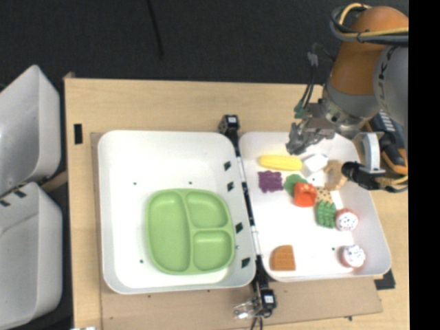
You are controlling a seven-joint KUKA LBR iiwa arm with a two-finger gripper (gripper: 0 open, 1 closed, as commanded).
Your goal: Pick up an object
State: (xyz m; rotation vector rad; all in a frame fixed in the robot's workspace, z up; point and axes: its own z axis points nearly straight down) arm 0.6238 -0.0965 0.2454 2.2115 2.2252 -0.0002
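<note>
Two white bins sit side by side on the wooden bench [172, 102], and the action is over the right bin [313, 253]. The gripper [300, 143] hangs at that bin's upper edge, right of centre in the frame, just above and to the right of the yellow corn cob [280, 162]. Whether its jaws are spread or pressed together I cannot tell from this angle; the dark metal blurs together, and nothing shows pinched in it.

Below the gripper the toys crowd the upper half of the bin: a purple block [270, 181] just under the corn, a red and green piece [301, 191] beside it, a white piece [315, 163] to the right of the corn, a green knobbly toy [326, 214] lower right. Near the right wall lie two small round white items [346, 220], one [353, 255] lower than the other. A brown waffle-like square [282, 258] sits alone at the bottom left of this bin, with bare white floor around it.

The left bin [117, 184] holds a green divided plate [190, 231], low and centred, with plenty of bare floor above it. Clips [229, 124] mark the seam between the bins.
</note>
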